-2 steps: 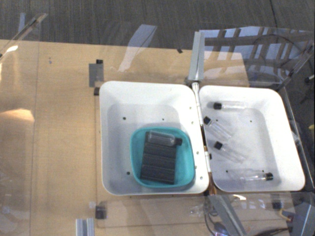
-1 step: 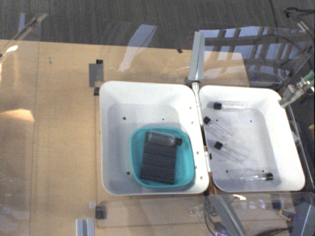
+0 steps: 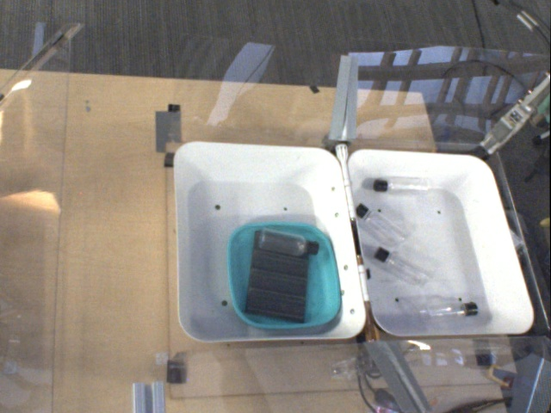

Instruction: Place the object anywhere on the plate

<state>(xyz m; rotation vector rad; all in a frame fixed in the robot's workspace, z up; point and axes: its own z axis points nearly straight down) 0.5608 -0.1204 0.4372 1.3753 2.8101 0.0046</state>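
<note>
Gripper (image 3: 516, 117) up at two o'clock, outside both bins, well apart from everything; clenched or released, cannot tell. On the teal plate (image 3: 325, 292) in the left bin (image 3: 194, 231): capped tube (image 3: 284, 243), lying at twelve o'clock of a dark ridged block (image 3: 277, 284). Four clear tubes (image 3: 400, 184) scattered in the right bin (image 3: 491, 231).

light: bright, even | glare: pale patches on bench (image 3: 86, 256) | shadows: soft | focus: slightly soft

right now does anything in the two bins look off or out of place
Mostly tidy. One clear tube lies across the top of a dark ribbed block on the teal plate, while four more tubes lie scattered at odd angles in the right bin.
</note>
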